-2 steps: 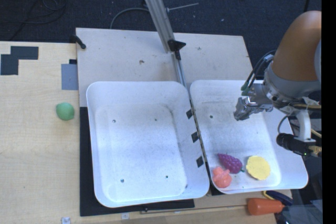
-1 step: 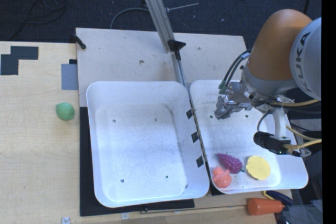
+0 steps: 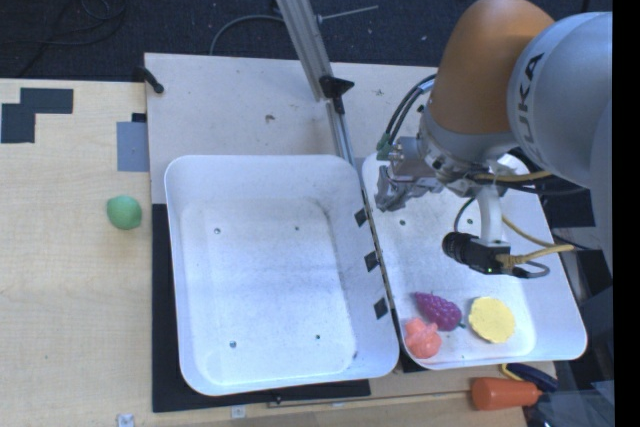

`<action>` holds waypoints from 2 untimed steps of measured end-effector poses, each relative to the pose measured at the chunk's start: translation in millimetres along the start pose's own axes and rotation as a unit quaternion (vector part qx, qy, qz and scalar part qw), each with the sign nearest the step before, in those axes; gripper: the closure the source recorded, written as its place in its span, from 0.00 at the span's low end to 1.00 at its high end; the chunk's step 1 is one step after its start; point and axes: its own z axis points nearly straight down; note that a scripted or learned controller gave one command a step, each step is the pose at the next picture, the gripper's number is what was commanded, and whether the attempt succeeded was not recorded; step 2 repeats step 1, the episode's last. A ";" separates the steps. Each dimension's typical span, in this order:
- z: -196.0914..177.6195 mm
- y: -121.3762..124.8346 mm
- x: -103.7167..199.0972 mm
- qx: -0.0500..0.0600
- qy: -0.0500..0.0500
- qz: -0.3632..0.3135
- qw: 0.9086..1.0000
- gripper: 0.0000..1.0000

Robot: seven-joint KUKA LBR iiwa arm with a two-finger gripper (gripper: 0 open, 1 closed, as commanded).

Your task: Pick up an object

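The hand (image 3: 392,190) hovers at the right white plastic bin's (image 3: 560,340) upper-left corner; its grip cannot be told. The purple grape-like toy (image 3: 439,309), orange lump (image 3: 423,339) and yellow disc (image 3: 492,319) lie toward six o'clock.

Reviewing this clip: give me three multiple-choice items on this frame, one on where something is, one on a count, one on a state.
1. Where does the green ball lie?
A. in the left bin
B. on the bench left of both bins
C. in the right bin

2. How many small things lie at the near end of the right bin?
A. one
B. three
C. five

3. Where does the gripper hang?
A. over the far part of the right bin, apart from the things
B. low over the green ball
C. pressed on the yellow disc

Answers:
1. B, the ball sits on bare wood outside the left bin.
2. B, a purple grape bunch, a yellow disc and an orange-pink piece lie there.
3. A, it is near the bin's inner wall, with white floor between it and the three things.
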 end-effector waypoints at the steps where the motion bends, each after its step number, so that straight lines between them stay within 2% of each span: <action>1: 1.8 24.7 54.0 0.000 0.001 0.000 1.000 1.00; 2: 1.8 24.7 54.0 0.000 0.001 0.000 1.000 1.00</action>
